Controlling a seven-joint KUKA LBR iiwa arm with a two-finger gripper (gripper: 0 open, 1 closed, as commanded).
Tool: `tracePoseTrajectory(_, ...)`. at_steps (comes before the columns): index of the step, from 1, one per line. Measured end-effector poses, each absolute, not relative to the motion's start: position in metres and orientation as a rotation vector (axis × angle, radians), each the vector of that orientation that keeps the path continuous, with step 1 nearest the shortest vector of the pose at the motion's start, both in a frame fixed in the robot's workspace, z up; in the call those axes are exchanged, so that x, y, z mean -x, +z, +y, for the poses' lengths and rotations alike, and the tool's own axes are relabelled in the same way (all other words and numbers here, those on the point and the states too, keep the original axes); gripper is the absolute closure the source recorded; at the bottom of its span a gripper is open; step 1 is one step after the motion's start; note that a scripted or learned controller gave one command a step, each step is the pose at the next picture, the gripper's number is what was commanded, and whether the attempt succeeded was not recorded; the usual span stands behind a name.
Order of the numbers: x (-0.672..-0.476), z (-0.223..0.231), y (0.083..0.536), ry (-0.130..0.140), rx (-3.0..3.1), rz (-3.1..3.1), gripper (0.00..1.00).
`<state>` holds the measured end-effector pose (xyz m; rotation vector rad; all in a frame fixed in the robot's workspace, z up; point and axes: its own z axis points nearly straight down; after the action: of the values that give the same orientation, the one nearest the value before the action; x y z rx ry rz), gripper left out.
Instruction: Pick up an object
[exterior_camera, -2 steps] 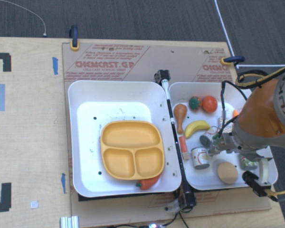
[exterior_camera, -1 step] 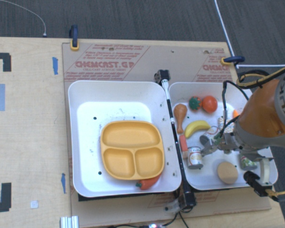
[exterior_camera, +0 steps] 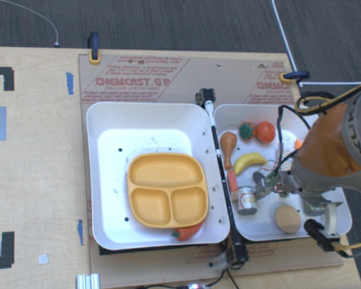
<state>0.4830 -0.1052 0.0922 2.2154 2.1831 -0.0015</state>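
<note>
Grey and orange arm reaching in from the right, bent over the right bin. Gripper low over that bin's middle, just right of a small can and just near of a banana; whether open or shut, impossible to tell, with nothing seen held. Tomato at the far side, with a small green item touching its left. Tan drumstick left of the banana, its thin end pointing near. Red, stick-like piece along the left wall, beside the can. Beige, egg-like lump towards the near right corner, well apart from the can. Small orange bit peeking out at the arm's edge. Yellow three-compartment tray lying flat in the left bin, with a red and green pepper-like item tucked under its near edge. Both bins on a brown board printed with red lettering, clamped at the far corners.
</note>
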Motion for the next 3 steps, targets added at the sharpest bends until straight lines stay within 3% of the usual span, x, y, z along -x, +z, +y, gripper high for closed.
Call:
tracePoseTrajectory(1,-0.485,-0.101,0.102,0.008,-2.210,2.187,1.00)
tracePoseTrajectory(2,-0.485,-0.106,0.103,0.001,-2.209,2.175,0.00)
tracePoseTrajectory(3,-0.483,-0.106,0.092,0.001,-2.214,2.186,0.00)
